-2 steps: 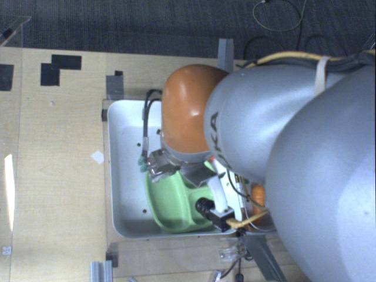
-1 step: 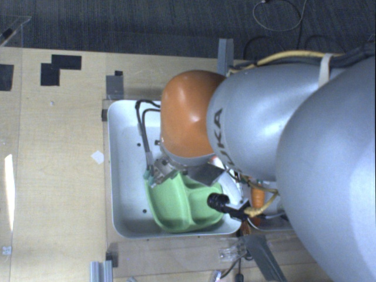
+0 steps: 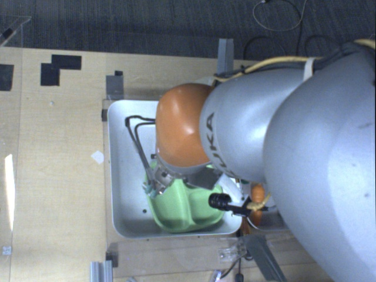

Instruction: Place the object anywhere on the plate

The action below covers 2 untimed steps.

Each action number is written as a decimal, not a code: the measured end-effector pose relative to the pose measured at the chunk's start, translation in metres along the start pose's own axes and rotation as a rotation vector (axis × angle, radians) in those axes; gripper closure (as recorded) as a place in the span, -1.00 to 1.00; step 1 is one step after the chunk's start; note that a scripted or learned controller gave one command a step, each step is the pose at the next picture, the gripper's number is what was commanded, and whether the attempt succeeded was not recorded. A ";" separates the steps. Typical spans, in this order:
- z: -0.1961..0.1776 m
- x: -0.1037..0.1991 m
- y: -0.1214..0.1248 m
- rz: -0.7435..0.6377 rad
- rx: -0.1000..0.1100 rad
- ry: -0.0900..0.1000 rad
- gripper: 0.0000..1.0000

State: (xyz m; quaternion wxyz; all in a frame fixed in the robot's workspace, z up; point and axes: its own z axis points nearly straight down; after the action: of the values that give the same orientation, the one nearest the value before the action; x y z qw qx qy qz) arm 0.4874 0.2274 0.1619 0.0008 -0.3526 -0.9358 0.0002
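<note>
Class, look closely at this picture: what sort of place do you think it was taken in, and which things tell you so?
Probably a robotics lab: a grey arm reaches over a white bin on a wooden bench, and loose cables lie on the carpet.

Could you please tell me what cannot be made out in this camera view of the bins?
- Gripper: the orange band and wrist cover it, so its finger state cannot be read.
- Green plate: its upper part lies under the arm.
- Right bin: almost wholly behind the grey arm.
- Orange object: a sliver shows at the arm's edge; its identity is unclear.
</note>
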 end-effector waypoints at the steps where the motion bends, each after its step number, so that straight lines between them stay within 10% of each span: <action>1: -0.054 -0.062 0.028 -0.075 -0.004 -0.003 1.00; 2: -0.078 -0.039 -0.011 -0.256 -0.003 -0.002 1.00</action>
State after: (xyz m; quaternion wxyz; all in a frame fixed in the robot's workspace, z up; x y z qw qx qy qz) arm 0.5091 0.1932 0.2400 -0.0007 -0.2304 -0.9731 -0.0007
